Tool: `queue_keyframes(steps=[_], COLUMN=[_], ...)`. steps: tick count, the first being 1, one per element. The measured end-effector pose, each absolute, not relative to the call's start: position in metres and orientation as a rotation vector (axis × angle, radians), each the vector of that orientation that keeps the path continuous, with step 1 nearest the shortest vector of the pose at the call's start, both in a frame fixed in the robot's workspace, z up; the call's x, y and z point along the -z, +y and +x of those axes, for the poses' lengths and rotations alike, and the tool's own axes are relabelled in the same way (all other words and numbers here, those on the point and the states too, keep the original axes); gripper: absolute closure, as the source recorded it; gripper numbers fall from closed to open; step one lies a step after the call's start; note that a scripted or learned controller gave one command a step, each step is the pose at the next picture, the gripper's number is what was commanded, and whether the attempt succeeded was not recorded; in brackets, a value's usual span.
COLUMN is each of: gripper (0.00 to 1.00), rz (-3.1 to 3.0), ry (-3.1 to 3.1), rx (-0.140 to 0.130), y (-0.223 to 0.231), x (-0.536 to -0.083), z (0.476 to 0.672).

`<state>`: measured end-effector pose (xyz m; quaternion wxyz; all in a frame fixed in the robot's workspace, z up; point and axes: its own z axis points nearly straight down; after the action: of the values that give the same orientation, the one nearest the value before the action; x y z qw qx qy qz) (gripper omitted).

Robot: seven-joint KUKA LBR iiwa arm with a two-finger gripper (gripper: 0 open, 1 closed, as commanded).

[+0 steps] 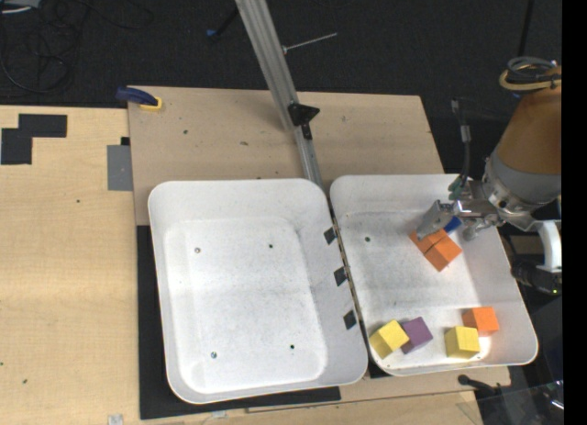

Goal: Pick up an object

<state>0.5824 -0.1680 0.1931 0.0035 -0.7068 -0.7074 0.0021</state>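
An orange block lies in the upper right part of the right bin. A small blue piece shows just above it. My gripper hangs over the block's upper edge, close to the blue piece, with the grey and orange arm reaching in from the right. Along the bin's front edge sit a yellow block, a purple block, a second yellow block and a smaller orange block.
The left bin stands beside the right one, with black clips along the shared edge. A slanted aluminium rail runs from the back down to the bins' far edge. A blue clamp rests at the bench's back left.
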Motion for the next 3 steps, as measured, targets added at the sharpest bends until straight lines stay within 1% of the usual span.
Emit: queue_keyframes(steps=[1,2,3], gripper=[0.00,1.00,1.00], rz=[-2.217,-2.225,-2.223], ry=[-2.216,-2.213,-2.224], rx=[-0.006,-0.003,0.002], y=[-0.166,-0.169,-0.174], x=[-0.149,-0.162,-0.209], z=[0.581,0.581,0.589])
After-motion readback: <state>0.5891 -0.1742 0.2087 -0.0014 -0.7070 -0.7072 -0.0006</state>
